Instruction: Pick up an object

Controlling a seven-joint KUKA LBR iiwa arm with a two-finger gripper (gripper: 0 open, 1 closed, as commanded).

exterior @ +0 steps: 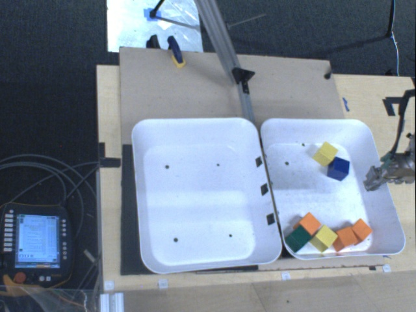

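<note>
Blue cube [338, 168] just left of end effector [375, 177] at bin rim, grip state unclear.

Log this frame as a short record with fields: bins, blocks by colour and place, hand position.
bins: two shallow white plastic bins side by side, left bin, right bin
upper pair in right bin: yellow cube touching dark blue cube
lower cluster in right bin: orange cube, green cube, second yellow cube, two more orange cubes
hand: grey hand at the right bin's right rim, apart from every cube
held: nothing seen between its fingers
</note>
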